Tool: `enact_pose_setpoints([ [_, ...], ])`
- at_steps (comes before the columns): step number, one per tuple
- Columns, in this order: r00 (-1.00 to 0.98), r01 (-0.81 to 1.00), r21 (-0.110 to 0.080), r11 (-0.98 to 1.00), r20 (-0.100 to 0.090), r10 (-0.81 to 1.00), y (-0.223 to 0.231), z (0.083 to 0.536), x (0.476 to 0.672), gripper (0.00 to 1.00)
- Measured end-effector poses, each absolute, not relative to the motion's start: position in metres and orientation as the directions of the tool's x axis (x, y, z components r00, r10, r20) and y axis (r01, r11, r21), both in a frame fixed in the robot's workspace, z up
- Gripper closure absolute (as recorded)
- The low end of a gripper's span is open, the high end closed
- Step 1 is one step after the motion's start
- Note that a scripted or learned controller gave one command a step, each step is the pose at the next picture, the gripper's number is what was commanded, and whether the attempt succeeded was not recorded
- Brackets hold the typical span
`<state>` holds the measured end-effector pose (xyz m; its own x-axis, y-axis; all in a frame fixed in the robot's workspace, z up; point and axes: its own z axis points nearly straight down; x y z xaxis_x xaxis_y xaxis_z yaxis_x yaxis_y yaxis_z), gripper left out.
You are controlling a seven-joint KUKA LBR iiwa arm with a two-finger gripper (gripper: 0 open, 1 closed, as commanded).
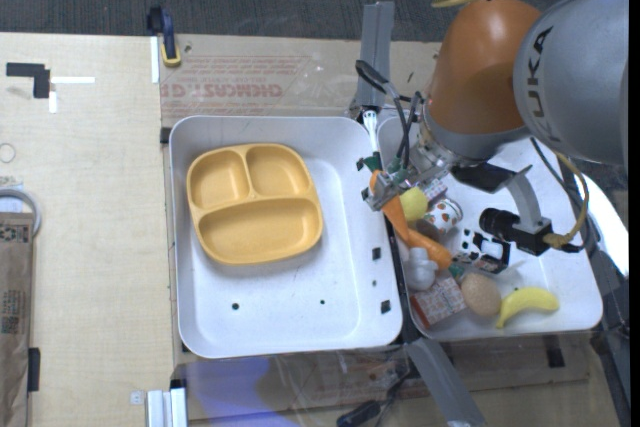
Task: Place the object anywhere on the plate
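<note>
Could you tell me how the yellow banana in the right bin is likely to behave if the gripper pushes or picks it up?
The curved yellow banana would probably pivot or rock rather than slide straight. Its smooth, glossy skin suggests light plastic that could slip between fingers. Lying against the right bin's edge, it may jam there.

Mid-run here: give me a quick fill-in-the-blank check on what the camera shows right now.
1. The yellow plate has ____ compartments.
2. The plate lies in the ____ bin of the camera view.
3. The banana lies in the ____ bin of the view.
4. The pincer is over the pile of toy food, at the right bin's ____ edge.

Missing words: three; left; right; left
</note>
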<state>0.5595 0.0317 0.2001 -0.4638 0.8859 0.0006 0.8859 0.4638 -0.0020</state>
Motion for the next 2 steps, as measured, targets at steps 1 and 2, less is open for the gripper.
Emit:
enact_pose_setpoints([
  [1, -0.523, 0.852, -0.002, 0.523, 0.0, 0.852, 0.099, 0.206, 0.558, 1.0],
  [2, -0.645, 0.765, -0.003, 0.645, 0.0, 0.765, 0.161, 0.185, 0.572, 1.0],
])
